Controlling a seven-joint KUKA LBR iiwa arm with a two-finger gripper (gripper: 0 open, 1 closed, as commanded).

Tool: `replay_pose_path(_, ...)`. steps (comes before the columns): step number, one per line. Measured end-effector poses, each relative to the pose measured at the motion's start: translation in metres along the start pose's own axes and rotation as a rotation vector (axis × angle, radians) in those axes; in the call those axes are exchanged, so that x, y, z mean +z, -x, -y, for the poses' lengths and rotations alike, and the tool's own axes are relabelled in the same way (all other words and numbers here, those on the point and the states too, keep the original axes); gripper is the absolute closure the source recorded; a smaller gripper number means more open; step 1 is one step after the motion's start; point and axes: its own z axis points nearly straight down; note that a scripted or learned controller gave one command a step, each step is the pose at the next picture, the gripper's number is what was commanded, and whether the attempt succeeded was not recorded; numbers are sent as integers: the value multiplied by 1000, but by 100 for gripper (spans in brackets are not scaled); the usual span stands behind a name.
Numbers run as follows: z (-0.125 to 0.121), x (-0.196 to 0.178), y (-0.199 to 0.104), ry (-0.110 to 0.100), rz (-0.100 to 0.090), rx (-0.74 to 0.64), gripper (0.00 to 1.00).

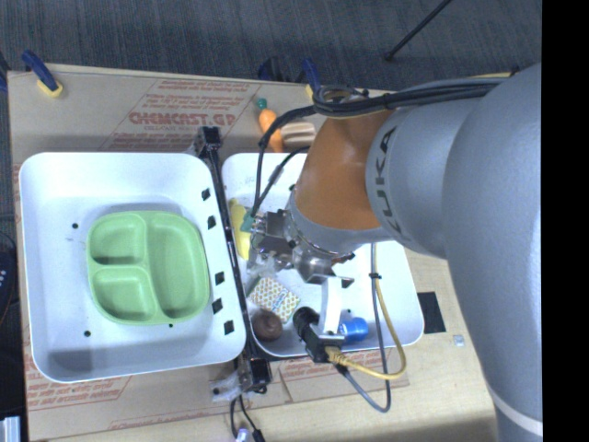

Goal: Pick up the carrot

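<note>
The carrot (269, 123) is a small orange piece with a green tip, lying at the far rim of the right bin (412, 313), next to a tan object (296, 136). The arm's orange band partly overlaps that spot. My gripper (269, 239) hangs low inside the right bin near its left wall, well in front of the carrot and beside a yellow item (240, 225). The wrist body and cables cover the gripper's tips.
A green divided plate (147, 265) lies in the left bin (46, 191). In the right bin's near part are a yellow-and-white patterned item (273, 295), a brown round item (268, 323) and a blue item (353, 327). The arm covers most of the right bin.
</note>
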Motion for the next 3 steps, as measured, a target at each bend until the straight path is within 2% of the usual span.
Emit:
replay_pose_path(1, -41, -26, 8, -1, 0, 221, 100)
replay_pose_path(2, -18, -105, 65, 0, 0, 59, 100)
replay_pose_path(3, -50, -141, 120, 2, 0, -323, 100)
